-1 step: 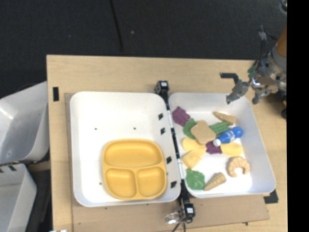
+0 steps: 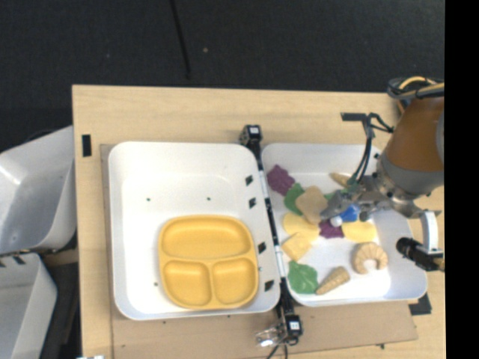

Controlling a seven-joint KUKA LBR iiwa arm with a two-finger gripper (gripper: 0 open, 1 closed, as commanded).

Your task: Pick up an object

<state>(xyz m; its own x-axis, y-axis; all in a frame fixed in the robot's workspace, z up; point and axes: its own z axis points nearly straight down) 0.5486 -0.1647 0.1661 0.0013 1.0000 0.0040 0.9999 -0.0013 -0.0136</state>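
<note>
Several toy food pieces lie in the right bin (image 2: 397, 286): a purple piece (image 2: 279, 177), a green piece (image 2: 293, 198), a tan piece (image 2: 310, 200), yellow pieces (image 2: 298, 244), a croissant (image 2: 370, 257), a cone (image 2: 333, 280) and a green leaf (image 2: 303, 277). My gripper (image 2: 340, 206) reaches in from the right and hangs low over the middle of this pile, right by a small blue piece (image 2: 349, 216) and a purple one (image 2: 331, 230). I see nothing clearly lifted by it.
A yellow three-compartment tray (image 2: 208, 262) lies in the left bin (image 2: 150, 178), toward its front. A divider with black clips (image 2: 263, 200) separates the bins. The arm's orange-banded wrist (image 2: 415, 144) stands over the right bin's far right edge.
</note>
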